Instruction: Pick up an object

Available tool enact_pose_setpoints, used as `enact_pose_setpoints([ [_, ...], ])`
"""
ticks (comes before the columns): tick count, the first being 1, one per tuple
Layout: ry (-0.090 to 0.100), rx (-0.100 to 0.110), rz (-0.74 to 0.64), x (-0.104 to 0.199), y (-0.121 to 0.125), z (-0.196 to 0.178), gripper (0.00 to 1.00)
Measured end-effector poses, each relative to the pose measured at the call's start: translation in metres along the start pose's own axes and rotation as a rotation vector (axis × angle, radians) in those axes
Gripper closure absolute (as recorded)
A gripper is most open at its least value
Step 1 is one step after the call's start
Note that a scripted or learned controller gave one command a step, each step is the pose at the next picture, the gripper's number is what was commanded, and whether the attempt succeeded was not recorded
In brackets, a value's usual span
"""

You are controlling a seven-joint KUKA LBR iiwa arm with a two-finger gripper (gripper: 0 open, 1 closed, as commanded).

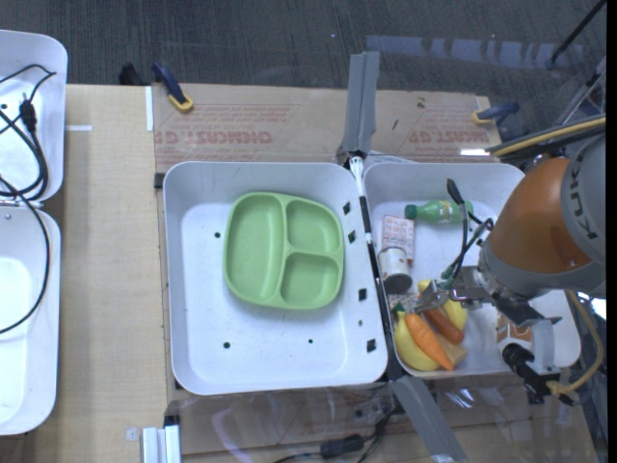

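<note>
The right bin (386, 177) holds a pile of small things. At the back lies a green bottle (436, 212), with a white and red packet (397, 231) and a small can (395, 261) to its front left. Near the front lie a yellow banana (413, 351) and an orange carrot (428, 341), with a darker orange piece (446, 325) beside them. My gripper (439, 295) hangs low over this front pile, just above the carrot and a yellow piece (454, 312). The orange wrist band (535, 225) covers much of the bin's right half.
The left bin (193, 355) holds a light green divided plate (284, 250) near its middle. A grey post (362, 104) stands behind the wall between the bins. An orange and white carton (516, 334) peeks out under the arm at the right bin's front right.
</note>
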State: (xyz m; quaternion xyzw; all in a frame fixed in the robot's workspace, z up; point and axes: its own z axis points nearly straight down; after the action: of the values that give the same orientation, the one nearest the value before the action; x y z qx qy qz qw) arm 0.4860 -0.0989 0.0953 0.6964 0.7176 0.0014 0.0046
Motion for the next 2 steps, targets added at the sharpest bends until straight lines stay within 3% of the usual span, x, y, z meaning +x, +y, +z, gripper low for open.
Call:
enact_pose_setpoints([
  [1, 0.001, 0.003, 0.002, 0.000, 0.000, -0.008, 1.00],
  [2, 0.003, 0.011, 0.054, 0.045, 0.067, -0.096, 1.00],
])
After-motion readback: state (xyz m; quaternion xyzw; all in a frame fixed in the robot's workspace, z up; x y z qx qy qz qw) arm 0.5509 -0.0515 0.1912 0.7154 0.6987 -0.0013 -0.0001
